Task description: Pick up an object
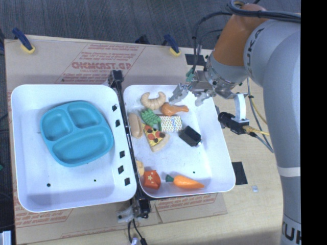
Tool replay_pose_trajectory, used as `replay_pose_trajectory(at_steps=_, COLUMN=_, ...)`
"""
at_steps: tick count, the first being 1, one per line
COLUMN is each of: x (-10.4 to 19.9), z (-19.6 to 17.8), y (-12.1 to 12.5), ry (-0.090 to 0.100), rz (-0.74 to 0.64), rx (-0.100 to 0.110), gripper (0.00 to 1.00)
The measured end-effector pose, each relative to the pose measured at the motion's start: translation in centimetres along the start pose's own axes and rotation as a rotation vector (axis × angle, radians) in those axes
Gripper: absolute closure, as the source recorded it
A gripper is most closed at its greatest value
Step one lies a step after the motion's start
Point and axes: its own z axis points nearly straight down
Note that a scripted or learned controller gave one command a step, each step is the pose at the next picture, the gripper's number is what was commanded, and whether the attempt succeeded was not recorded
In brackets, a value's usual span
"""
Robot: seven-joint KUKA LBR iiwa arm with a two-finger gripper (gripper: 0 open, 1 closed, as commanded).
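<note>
Camera view shows the gripper [190, 93] hovering open and empty at the upper right of the frame, above the right bin [217, 152], just beside the chicken drumstick [173, 108], so nothing is picked yet.

My gripper [190, 93] hangs over the right bin [217, 152] at its twelve-o'clock rim, fingers spread with nothing between them. Just at seven o'clock from my fingertips lie a toy drumstick [173, 108] and a croissant [153, 100]. Toward six o'clock sit a pizza slice [156, 136], a black block [190, 136], a carrot [185, 182] and a tomato-red piece [151, 179]. At nine o'clock, the left bin [30, 182] carries a blue divided plate [76, 132].
</note>
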Motion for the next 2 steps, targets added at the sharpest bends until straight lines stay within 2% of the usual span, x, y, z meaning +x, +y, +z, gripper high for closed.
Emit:
replay_pose_trajectory(at_steps=1, x=0.3, z=12.0, y=-2.6, ry=-0.005, rz=-0.277, rx=-0.010, gripper=0.00)
replay_pose_trajectory(at_steps=2, x=0.3, z=10.9, y=-2.5, ry=-0.008, rz=-0.282, rx=-0.012, gripper=1.00)
